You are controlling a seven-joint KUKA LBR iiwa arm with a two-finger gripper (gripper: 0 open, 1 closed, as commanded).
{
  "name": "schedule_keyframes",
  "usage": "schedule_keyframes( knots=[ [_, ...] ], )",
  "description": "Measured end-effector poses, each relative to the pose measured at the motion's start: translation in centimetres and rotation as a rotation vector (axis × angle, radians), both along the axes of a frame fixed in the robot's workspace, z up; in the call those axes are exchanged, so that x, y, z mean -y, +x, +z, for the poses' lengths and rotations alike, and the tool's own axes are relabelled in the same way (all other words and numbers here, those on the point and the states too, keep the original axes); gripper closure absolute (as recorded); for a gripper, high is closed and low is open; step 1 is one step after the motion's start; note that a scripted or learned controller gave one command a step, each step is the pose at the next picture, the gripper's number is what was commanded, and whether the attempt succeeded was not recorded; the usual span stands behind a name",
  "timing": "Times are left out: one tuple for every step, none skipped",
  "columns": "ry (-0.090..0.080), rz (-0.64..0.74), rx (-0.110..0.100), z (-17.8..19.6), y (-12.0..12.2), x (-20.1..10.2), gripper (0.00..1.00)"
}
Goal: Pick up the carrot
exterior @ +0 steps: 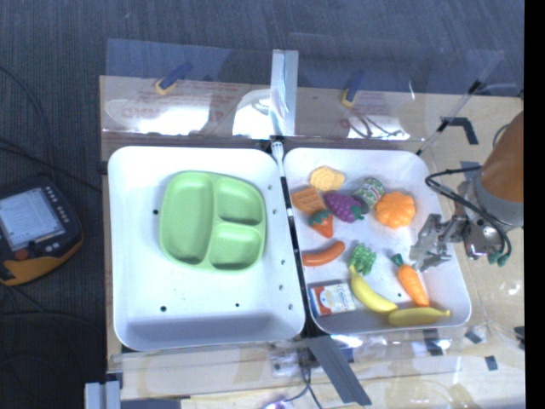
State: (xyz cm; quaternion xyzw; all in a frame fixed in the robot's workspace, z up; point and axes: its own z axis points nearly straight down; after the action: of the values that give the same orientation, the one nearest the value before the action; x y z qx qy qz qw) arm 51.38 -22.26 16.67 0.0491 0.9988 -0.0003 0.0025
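The carrot (413, 285), orange with a green top, lies in the right bin (443, 186) near its front right corner, pointing toward the front. My gripper (430, 244) hangs over the bin's right side, just above and to the right of the carrot's green top. Its fingers look spread, with nothing between them. The grey arm with its orange band (511, 164) reaches in from the right.
Around the carrot lie a banana (371, 293), a second yellow piece (419, 315), broccoli (362, 258), a sausage (324, 253), an orange fruit (395, 209), grapes (343, 204) and a small carton (332, 299). The left bin (136, 313) holds a green divided plate (211, 220).
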Motion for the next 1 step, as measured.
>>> schedule_keyframes(
  knots=[
    [-0.003,0.175,0.004,10.52,-2.75,0.08,1.0]
  ],
)
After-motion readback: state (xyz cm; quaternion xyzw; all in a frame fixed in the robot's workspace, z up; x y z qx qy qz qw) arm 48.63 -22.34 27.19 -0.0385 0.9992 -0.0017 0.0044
